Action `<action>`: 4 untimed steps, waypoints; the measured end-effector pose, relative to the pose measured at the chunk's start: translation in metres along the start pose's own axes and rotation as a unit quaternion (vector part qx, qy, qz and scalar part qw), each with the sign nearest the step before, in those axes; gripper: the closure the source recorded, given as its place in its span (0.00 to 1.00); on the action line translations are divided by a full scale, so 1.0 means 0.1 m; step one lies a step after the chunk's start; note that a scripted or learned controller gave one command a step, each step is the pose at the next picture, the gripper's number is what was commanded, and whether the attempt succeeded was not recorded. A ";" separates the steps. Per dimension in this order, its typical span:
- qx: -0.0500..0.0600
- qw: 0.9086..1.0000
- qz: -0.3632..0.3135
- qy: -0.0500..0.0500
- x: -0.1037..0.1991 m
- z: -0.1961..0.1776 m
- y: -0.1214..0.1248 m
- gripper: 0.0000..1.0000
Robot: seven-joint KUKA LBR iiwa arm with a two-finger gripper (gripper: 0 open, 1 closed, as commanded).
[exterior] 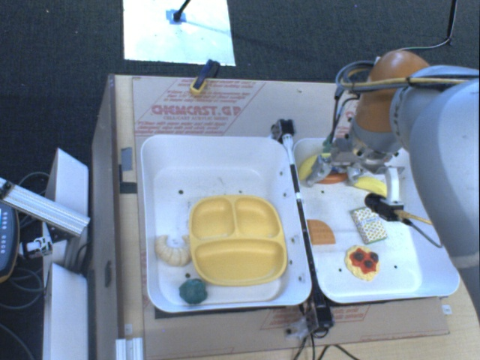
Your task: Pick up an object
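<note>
My gripper (328,168) is low in the far left part of the right bin (420,287), under the orange-banded wrist. It sits right over a yellow banana-like piece (307,169) and a small orange thing (337,178). Another yellow piece (370,185) pokes out to the right of the gripper. Nearer the front of this bin lie a patterned small box (369,225), an orange half-disc (321,232) and a round yellow toy with red spots (363,262).
The left bin (161,163) holds a yellow divided plate (237,239), a pale croissant-shaped toy (172,250) and a green lump (193,291). A black rod (292,178) runs along the ridge between the bins. The grey arm covers the right bin's far right side.
</note>
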State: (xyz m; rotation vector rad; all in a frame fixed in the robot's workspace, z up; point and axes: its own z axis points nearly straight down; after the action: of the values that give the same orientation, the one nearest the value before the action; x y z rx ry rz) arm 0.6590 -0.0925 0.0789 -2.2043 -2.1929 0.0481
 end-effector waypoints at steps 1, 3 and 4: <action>-0.001 1.000 0.001 -0.002 0.02 0.00 0.00 0.00; -0.021 1.000 -0.003 -0.001 0.06 -0.05 -0.12 0.00; 0.001 1.000 -0.001 0.004 -0.01 0.00 0.00 0.00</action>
State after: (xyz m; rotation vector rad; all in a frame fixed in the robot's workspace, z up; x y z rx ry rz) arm 0.6594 -0.0935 0.0787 -2.1975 -2.1902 0.0405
